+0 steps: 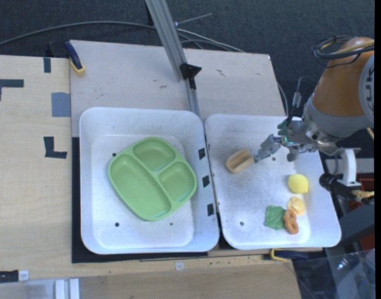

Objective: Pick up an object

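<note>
A tan bread-like block (239,161) lies in the right bin (240,129), near its left side. My gripper (265,149) hangs just to the right of the block, low over the bin floor. Further right and nearer the front lie a yellow round piece (297,183), a pale yellow piece (296,204), an orange pretzel-like piece (291,222) and a green leafy piece (275,217).
The left bin (91,167) holds a green divided plate (153,177). A grey metal pole (167,28) slants down to the ridge between the bins. Cables run across the dark floor behind the bench.
</note>
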Controlling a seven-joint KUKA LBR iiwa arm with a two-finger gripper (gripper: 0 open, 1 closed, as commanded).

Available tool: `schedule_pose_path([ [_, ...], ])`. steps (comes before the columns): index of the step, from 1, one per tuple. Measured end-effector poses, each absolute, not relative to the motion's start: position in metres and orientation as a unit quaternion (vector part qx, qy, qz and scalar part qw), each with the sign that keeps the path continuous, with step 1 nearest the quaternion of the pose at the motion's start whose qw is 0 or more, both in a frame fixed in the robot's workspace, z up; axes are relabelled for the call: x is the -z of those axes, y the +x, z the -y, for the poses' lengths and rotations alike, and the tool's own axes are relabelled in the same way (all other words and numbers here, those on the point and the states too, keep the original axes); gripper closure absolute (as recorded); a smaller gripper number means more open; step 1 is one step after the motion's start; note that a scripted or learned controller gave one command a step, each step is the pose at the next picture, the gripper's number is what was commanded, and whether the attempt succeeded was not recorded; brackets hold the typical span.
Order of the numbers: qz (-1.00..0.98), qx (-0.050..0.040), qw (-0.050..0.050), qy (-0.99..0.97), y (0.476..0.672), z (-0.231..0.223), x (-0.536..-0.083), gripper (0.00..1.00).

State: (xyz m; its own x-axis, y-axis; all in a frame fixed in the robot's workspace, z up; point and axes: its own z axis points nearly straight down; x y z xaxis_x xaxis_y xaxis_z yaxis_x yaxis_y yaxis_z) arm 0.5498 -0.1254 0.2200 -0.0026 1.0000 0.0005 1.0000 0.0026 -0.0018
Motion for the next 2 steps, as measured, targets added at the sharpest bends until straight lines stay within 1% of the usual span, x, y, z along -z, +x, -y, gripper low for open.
schedule_pose_path([
  [1,0.708,-0.0004,0.001,-0.706,0.55,0.125,-0.22,0.0],
  [2,0.708,-0.0021,0.002,-0.706,0.543,0.121,-0.174,0.0],
])
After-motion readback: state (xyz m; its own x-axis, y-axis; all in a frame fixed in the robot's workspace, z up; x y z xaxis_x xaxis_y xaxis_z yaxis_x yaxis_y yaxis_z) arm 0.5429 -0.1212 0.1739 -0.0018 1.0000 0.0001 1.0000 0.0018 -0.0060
